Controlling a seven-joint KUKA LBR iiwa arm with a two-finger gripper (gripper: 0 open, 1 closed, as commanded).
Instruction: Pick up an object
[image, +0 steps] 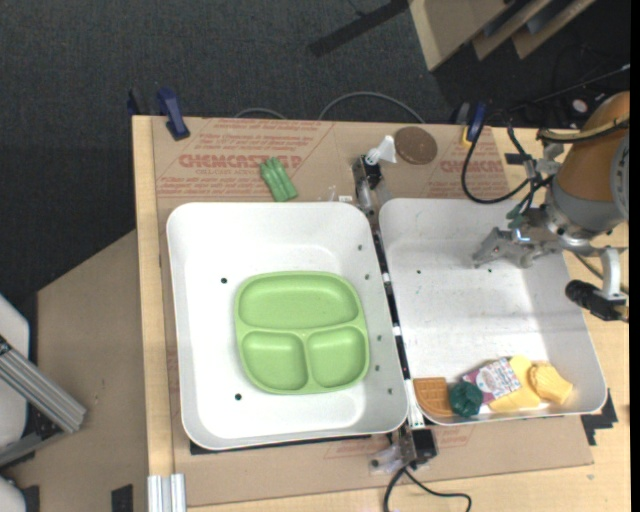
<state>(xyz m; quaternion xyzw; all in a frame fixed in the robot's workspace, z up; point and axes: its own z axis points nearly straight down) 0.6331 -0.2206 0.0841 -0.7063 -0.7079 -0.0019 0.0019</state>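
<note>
Several small objects lie bunched along the near edge of the right bin (455, 300): a brown flat piece (430, 395), a dark green lump (465, 400), a pink and white packet (497, 378), a yellow block (518, 398) and a tan-orange piece (551, 382). My gripper (510, 250) hangs over the far right part of that bin, well behind the pile. Its grey fingers are spread open with nothing between them. The arm comes in from the right edge.
The left bin (190, 300) holds a green divided plate (300, 330). Behind the bins, on the cardboard, lie a green ridged object (279, 180) and a brown disc (415, 146). Cables loop near the right bin's far corner. Blue clamps (175, 115) grip the back edge.
</note>
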